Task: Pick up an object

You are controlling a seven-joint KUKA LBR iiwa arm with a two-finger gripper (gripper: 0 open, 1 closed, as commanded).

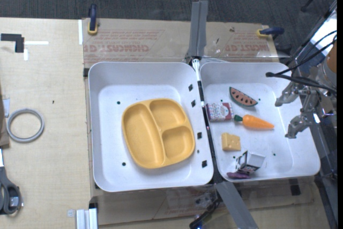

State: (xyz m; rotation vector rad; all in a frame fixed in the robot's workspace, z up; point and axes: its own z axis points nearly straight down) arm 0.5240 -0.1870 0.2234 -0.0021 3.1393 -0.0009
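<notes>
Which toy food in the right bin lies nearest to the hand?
The orange carrot; its tip points toward the hand, while the watermelon slice and cheese lie farther left.

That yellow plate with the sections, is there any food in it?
Empty. All three compartments of the yellow plate show bare yellow bottoms. The toy foods, like the carrot and watermelon slice, lie in the other bin.

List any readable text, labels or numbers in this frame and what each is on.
Red print on the cardboard sheet behind the bins: runs upside down and mirrored, too blurred to read for certain.
Red print on the same cardboard, right part: blurred, not readable.
Small red and white packet in the right bin: print too small to read.
No other text or numbers can be made out.
</notes>
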